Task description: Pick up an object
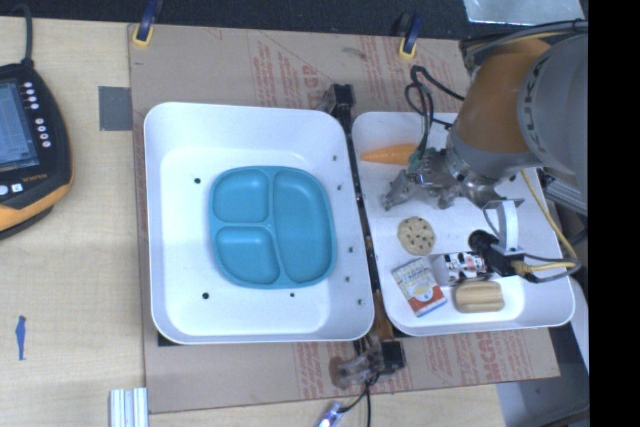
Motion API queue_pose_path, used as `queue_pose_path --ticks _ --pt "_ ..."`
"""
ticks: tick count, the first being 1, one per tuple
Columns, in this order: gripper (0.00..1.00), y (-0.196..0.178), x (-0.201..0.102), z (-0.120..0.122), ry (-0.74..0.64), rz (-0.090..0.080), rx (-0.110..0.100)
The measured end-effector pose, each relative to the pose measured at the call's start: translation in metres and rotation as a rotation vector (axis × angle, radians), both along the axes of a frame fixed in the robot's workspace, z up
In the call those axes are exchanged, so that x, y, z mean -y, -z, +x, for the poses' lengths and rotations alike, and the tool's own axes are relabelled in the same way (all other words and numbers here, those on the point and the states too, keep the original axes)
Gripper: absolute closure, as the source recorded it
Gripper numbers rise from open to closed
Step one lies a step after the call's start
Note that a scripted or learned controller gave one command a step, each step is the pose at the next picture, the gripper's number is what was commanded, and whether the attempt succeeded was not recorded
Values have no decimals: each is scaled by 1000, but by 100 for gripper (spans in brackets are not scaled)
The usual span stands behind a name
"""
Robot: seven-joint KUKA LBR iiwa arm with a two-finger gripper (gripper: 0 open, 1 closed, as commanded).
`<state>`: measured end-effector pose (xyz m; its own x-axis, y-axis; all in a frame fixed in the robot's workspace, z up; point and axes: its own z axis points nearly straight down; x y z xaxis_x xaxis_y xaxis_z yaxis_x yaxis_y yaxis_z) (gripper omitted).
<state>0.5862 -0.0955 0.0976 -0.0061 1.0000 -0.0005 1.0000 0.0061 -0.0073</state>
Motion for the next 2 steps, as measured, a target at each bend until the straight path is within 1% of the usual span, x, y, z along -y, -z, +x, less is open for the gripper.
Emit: queue_pose_path --ticks 1,2 --pt "0 6 11 -74 1 0 3" --pt "0 6 6 -32 0 0 4"
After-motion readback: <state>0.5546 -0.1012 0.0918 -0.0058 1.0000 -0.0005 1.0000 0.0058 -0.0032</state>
